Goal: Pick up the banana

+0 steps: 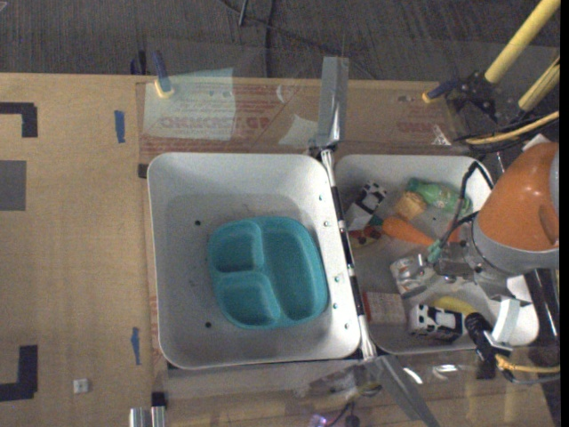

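Note:
A sliver of the yellow banana (455, 304) shows low in the right bin (388, 169), mostly hidden under the arm's wrist. My gripper (412, 274) hangs over the middle of that bin, just left of and above the banana. Nothing is visible between its metal parts. The grey arm with its orange band (524, 198) comes in from the right and covers the bin's right side.
In the right bin lie an orange carrot (411, 231), a black-and-white cow toy (369, 199), a green item (436, 192), a yellow piece (410, 205), a black-and-white object (434, 320) and a reddish card (384, 308). The left bin (178, 194) holds a teal divided plate (267, 271).

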### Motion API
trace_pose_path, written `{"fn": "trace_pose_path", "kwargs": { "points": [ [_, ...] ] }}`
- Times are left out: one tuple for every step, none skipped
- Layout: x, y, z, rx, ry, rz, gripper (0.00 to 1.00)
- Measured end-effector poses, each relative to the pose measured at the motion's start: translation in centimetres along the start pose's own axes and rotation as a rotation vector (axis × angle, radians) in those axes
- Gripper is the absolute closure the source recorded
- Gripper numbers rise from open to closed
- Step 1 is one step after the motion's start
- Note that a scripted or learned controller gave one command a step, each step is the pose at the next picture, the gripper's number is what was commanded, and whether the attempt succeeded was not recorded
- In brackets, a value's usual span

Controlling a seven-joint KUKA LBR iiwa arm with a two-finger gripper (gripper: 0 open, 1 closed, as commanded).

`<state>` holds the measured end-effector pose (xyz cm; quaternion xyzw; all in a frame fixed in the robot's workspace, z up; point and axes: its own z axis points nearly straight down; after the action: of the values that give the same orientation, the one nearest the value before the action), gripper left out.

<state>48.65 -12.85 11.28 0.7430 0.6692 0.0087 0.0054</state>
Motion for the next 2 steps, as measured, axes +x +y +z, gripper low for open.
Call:
{"fn": "trace_pose_path", "kwargs": {
  "points": [
    [-4.4, -0.2, -2.2, 0.018, -0.008, 0.086, 0.0],
    [-6.9, 0.2, 2.3, 0.014, -0.004, -0.097, 0.0]
  ]
}}
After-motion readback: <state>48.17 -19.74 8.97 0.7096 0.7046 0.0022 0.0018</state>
